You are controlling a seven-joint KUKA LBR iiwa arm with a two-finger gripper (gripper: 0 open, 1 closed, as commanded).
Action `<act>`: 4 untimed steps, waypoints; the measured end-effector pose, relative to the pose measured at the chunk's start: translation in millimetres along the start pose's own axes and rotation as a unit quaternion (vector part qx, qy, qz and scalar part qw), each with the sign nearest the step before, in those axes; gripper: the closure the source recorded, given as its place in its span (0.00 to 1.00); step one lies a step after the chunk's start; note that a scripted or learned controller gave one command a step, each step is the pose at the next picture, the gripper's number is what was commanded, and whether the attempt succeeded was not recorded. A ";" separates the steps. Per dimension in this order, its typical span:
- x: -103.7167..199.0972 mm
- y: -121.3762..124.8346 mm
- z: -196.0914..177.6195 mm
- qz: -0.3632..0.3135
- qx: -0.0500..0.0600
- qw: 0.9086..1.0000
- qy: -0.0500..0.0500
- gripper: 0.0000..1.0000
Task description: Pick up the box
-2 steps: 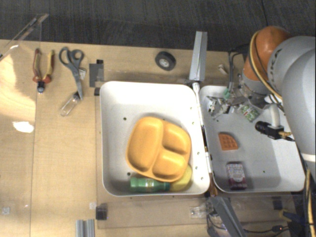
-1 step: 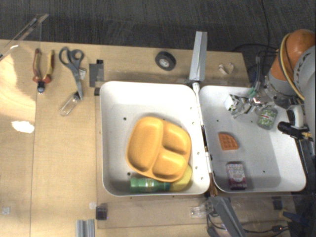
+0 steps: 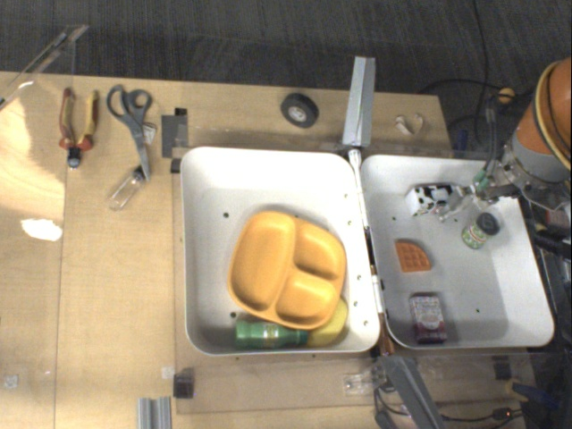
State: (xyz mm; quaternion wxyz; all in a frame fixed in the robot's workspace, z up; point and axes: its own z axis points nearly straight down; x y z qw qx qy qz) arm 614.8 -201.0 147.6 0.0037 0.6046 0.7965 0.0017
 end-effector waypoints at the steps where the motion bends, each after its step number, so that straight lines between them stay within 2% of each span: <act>1: 86.6 -37.7 -1.3 -0.056 0.000 0.998 0.001 0.00; 2: 110.2 -91.7 17.6 -0.021 0.001 1.000 0.001 0.00; 3: 131.6 -94.7 50.5 -0.002 0.001 1.000 0.001 0.00; 4: 134.1 -91.8 56.0 0.043 -0.003 0.999 0.000 0.00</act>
